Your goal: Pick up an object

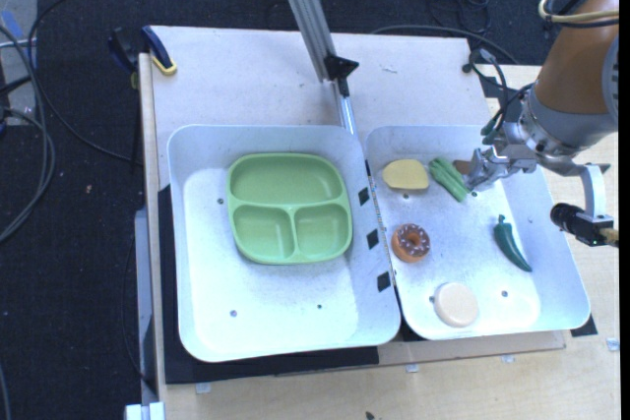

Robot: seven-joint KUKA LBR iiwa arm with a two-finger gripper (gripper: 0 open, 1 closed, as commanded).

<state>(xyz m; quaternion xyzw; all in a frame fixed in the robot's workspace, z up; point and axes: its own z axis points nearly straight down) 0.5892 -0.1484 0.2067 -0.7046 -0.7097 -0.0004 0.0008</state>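
Note:
The right bin (551, 305) holds a yellow chip-shaped piece (405, 175), a light green block (449, 179), a chocolate donut (410, 242), a dark green pepper (512, 244) and a cream round piece (456, 303). My gripper (479, 174) hangs low at the back of this bin, with its tip right beside the green block's right end. The arm comes in from the right, orange band up by the wrist. Nothing shows between the fingers.
The left bin (197, 310) carries a green three-compartment plate (290, 207). A slanted metal pole (305, 0) runs down to the divide between the bins. A blue and yellow tool (157, 51) lies at the bench's back left corner.

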